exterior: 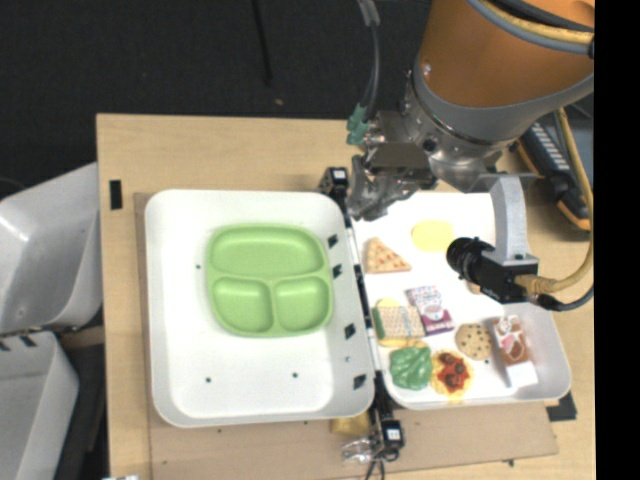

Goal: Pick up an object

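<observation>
Claw point(372, 200) (grip state unclear) over right bin's point(545, 383) top-left corner, above pizza slice point(384, 257)

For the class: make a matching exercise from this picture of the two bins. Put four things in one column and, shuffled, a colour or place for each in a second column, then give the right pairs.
Things
1. divided plate
2. pizza slice
3. round flat piece
4. cookie

Descriptions
A. yellow, near the far end of the right bin
B. green, in the middle of the left bin
C. tan with dark specks, toward the near end of the right bin
D. triangular, orange-tan, close to the divide between the bins

Pairs: 1-B, 2-D, 3-A, 4-C
</observation>
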`<state>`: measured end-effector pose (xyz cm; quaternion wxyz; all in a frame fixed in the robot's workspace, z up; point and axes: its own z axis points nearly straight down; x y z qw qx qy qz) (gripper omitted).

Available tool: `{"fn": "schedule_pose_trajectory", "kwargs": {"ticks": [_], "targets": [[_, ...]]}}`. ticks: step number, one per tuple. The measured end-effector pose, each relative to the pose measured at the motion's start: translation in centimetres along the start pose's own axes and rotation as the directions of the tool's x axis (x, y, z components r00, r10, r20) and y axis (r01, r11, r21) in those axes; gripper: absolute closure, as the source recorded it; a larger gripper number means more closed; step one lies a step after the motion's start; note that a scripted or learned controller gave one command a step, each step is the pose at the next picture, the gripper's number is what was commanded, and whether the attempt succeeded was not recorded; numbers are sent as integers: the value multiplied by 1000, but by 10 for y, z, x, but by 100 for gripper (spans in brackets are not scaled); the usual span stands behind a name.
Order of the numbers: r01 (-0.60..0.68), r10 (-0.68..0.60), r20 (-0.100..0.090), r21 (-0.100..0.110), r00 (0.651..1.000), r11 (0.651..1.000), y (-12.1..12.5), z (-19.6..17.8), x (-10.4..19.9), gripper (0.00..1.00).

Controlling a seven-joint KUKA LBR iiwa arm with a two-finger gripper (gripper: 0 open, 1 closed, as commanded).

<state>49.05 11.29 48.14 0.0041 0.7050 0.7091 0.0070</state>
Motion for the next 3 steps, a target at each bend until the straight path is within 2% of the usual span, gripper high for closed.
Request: {"fn": "schedule_pose_trajectory", "kwargs": {"ticks": [1, 2, 3], "targets": [[7, -7, 6, 14, 1000, 1000, 0, -3, -2, 100], [17, -17, 7, 14, 1000, 1000, 1, -13, -2, 100], [-9, 9, 7, 17, 1000, 1000, -1, 1, -56, 100]]}}
